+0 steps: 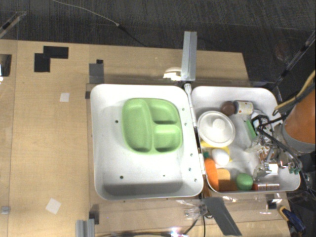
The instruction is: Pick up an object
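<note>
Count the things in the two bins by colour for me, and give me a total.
Green: 3, the divided tray, a small round piece, a thin stick-like piece
White: 3, the bowl, an egg-shaped piece, a small can-like piece
Orange: 1
Brown: 2
Total: 9 that I can make out; the right bin is cluttered.

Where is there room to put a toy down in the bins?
The left bin has bare floor all around the green tray, widest along its near edge and left side. The right bin is crowded: white bowl, carrot, green ball and the arm's gripper fill it, with a small bare patch between bowl and ball.
</note>
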Robot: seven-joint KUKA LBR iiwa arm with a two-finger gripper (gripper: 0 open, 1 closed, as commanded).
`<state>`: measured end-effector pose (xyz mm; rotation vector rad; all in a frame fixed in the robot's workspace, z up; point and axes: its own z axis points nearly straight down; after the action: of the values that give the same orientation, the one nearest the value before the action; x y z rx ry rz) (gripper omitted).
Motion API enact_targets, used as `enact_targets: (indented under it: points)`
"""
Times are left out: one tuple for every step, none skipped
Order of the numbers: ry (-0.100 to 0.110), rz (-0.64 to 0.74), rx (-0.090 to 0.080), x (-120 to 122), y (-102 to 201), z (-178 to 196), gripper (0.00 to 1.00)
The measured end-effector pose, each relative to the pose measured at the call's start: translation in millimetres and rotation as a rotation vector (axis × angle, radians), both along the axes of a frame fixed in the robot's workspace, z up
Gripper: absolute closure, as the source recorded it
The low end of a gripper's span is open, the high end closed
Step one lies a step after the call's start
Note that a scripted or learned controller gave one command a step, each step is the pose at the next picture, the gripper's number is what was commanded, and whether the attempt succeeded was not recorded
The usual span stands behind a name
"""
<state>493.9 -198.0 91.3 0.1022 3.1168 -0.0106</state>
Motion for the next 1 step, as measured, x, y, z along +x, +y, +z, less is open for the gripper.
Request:
enact_targets:
  points:
    - [0.001, -0.016, -0.001, -0.6, 6.6, 0.2, 0.0]
